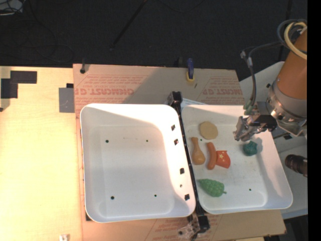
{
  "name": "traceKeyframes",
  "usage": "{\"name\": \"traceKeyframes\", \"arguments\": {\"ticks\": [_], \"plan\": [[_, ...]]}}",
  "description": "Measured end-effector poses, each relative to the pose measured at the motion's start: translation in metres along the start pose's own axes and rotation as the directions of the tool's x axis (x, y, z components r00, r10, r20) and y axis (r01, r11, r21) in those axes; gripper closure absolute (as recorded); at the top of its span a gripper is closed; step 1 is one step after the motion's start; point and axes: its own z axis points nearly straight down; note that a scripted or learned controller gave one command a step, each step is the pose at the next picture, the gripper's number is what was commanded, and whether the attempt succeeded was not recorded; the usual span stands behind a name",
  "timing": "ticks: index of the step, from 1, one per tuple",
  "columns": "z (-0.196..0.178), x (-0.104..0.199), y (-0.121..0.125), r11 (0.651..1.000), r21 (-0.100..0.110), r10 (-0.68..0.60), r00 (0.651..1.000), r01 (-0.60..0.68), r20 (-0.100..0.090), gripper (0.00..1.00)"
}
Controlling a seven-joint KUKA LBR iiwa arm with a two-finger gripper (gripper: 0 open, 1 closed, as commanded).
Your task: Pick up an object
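Note:
The right bin (266, 197) holds several small toys. A round tan cookie (208, 130) lies near the back. In front of it lie an orange-tan drumstick-shaped piece (197, 151), a red-orange sausage (211, 155) and a red piece (223, 159), close together. A green leafy piece (211, 187) rests near the front. A teal lump (250, 147) sits toward the right wall. My gripper (244, 131) hangs over the right bin, just above and left of the teal lump, with nothing visibly between its fingers.
The left bin (100, 205) stands beside the right one, with black clips (176, 128) along the shared wall. Both rest on a brown cardboard sheet (125, 87). A light wooden surface (35, 159) lies to the left. The arm (293, 84) fills the right side.

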Motion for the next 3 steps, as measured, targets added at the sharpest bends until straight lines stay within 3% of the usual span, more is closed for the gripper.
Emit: {"name": "traceKeyframes", "arguments": {"ticks": [1,2,3], "plan": [[0.181,-0.051,-0.034,1.0,0.028,0.01,1.0,-0.01,-0.002,1.0],[0.158,0.055,0.049,1.0,0.005,-0.008,1.0,0.008,-0.005,1.0],[0.033,0.075,0.067,1.0,-0.005,0.0,1.0,0.0,-0.001,1.0]]}}
